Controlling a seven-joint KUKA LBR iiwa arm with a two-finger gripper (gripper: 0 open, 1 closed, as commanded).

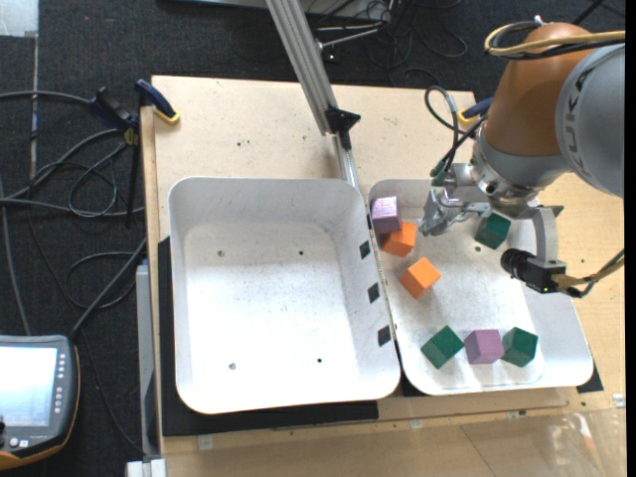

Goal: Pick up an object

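In right bin (556, 351), gripper (437, 222) hangs w/ orange cube (399, 238) at its 8 o'clock, purple cube (385, 209) behind; fingers' state can't tell.

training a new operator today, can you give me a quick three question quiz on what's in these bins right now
1. True or false: the purple cube near the right white bin's top left corner touches an orange cube.
2. How many green cubes lie in the right white bin?
3. Multiple choice: the hand is nearest to which block?
A. the orange cube beside the purple one
B. the purple cube in the bottom row
C. the green cube at bottom left

Key
1. True; they sit against each other.
2. Three: one by the arm, two in the bottom row, the second at.
3. A
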